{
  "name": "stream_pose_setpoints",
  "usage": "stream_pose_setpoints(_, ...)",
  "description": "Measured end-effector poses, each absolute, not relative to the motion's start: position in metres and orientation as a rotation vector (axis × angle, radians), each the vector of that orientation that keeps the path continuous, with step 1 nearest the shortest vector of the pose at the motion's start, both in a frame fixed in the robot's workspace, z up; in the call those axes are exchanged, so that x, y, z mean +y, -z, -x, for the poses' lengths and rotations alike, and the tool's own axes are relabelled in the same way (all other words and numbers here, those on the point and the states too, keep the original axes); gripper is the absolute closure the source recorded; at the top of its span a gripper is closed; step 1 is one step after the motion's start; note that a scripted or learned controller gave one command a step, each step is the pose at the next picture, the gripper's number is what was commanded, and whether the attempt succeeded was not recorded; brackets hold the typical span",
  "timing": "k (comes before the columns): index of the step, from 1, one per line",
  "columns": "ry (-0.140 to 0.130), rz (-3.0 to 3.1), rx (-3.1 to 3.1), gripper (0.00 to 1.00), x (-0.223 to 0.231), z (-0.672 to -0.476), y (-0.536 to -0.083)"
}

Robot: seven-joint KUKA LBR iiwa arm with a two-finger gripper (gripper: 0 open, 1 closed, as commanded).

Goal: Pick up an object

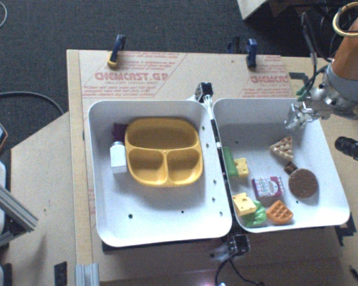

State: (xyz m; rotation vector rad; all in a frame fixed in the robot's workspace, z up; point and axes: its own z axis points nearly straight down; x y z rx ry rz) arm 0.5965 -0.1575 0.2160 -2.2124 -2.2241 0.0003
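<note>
Right bin (328, 154): gripper (295, 119) perhaps empty.

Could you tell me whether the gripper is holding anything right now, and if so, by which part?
Nothing is held. The gripper hangs above the upper part of the right bin, with nothing between its jaws; the toy foods lie below it.

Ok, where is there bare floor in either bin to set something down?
Left bin: a broad bare strip in front of the yellow tray. Right bin: bare at the back, from the divider to below the hand. Crowded: front right, around cheese, waffle, pink packet, cookie.
</note>
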Motion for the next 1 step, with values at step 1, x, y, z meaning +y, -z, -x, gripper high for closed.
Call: stream_pose_setpoints(1,-0.001,2.213,-2.224,1.00,-0.0975,-0.5856,-0.2205)
